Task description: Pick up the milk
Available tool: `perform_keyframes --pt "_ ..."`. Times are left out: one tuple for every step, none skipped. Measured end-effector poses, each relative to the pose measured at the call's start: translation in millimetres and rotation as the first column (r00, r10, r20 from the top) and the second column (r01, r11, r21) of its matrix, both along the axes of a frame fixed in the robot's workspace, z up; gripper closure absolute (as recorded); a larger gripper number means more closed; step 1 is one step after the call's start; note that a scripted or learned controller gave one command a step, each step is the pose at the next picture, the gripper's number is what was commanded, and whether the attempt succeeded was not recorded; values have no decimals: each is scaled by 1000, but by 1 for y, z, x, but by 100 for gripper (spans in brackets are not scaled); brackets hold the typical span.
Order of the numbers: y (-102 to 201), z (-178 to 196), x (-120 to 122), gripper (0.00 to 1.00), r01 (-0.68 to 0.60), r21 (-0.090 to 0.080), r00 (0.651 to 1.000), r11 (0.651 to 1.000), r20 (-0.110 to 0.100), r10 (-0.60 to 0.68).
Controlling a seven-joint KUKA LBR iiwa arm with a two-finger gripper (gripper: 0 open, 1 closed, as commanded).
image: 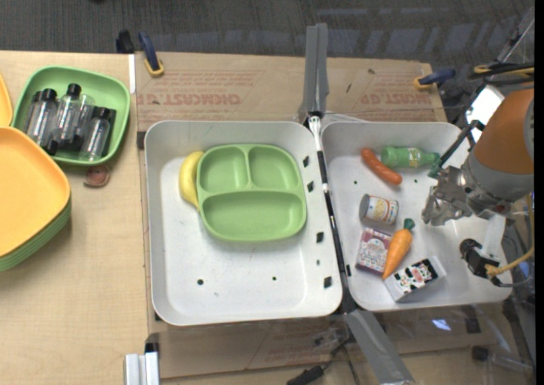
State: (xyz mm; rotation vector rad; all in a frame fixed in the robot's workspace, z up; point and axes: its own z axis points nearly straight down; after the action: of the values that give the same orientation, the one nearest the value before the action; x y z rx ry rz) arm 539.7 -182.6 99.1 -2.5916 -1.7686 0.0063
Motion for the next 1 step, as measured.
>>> perform_keyframes --pt "25 -9 -48 100 -88 1 996 996 1 88"
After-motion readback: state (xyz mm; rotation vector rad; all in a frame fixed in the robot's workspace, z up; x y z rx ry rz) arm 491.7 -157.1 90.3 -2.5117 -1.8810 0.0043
